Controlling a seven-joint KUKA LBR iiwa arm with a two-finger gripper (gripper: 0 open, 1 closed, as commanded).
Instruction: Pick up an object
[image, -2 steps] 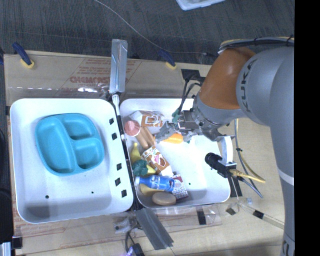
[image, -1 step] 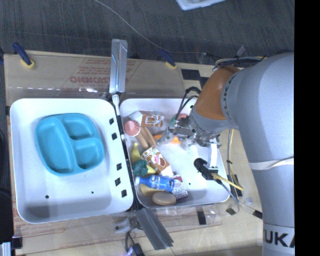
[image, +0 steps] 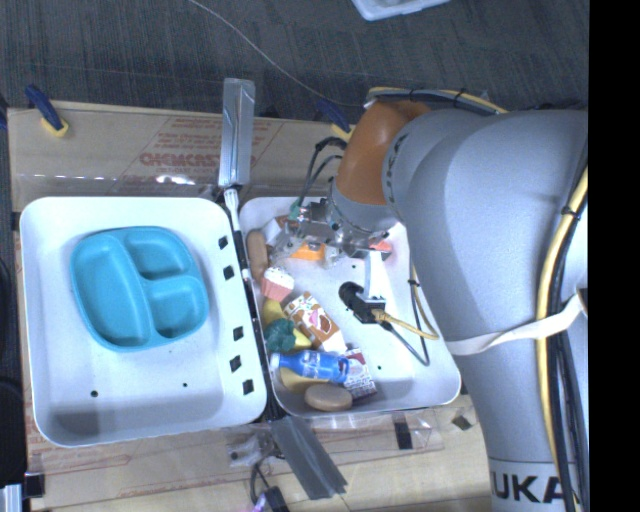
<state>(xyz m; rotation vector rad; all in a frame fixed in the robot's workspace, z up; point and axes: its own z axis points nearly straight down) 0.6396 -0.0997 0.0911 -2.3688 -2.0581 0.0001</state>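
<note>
At 12 o'clock in the right bin (image: 425, 365) sits the one gripper (image: 316, 234), low over the bin floor, on the one grey arm (image: 480, 200) that comes in from 3 o'clock. Whether it is released or clenched: cannot tell, since the wrist hides it. Two white bins lie side by side. The left bin (image: 60, 400) holds one blue tray (image: 140, 285) with three compartments, lying flat near the bin's centre. The right bin holds the pickable clutter, roughly nine small items packed along its 9 o'clock wall, though overlaps blur the count. One orange piece (image: 308, 253) lies just beside the gripper at its 6 o'clock; contact unclear. One tan roll (image: 257, 250) lies at the gripper's 9 o'clock, against the wall. One pink-and-white cupcake (image: 277, 283) sits just below the roll. One yellow piece (image: 272, 312) and one printed packet (image: 312, 320) lie mid-wall, touching. One green piece (image: 277, 338) is just beneath those. One blue bottle (image: 312, 365) lies on its side toward 6 o'clock. One tan oval (image: 328, 397) sits at the bin's 6 o'clock edge. One dark packet (image: 361, 384) lies just beside the oval at its 2 o'clock. All the items rest on the bin floor.
</note>
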